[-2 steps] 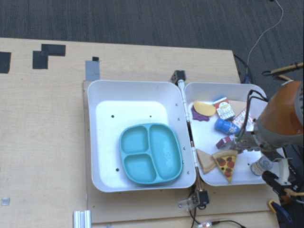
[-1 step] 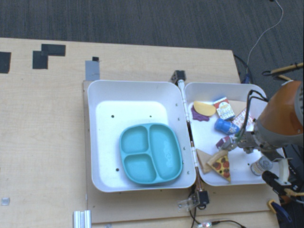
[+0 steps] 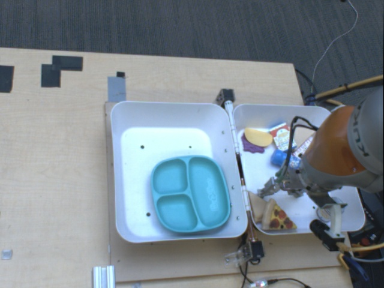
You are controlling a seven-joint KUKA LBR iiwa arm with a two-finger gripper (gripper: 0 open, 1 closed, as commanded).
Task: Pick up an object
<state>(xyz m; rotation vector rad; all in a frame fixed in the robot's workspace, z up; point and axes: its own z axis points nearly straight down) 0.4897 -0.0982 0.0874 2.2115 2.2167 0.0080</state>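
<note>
Looming over the right bin (image 3: 360, 218), the grey arm (image 3: 348, 152) with its orange band reaches in from the right, the jaws (image 3: 268, 189) low above that bin's floor beside the centre divider; whether they are parted or closed, or grip anything, cannot be told. Two shallow white bins sit side by side on the pale wooden tabletop (image 3: 54, 161). One teal three-compartment plate (image 3: 191, 193) lies in the left bin (image 3: 117, 161), toward its near side, nothing on it. Scattered in the right bin are one pizza slice (image 3: 277, 216) in the near left corner, just beside the jaws, one yellow piece (image 3: 258, 137) resting on one purple piece (image 3: 252, 147) at the far left, one red-and-white packet (image 3: 280, 135) and one small blue object (image 3: 279, 157).
</note>
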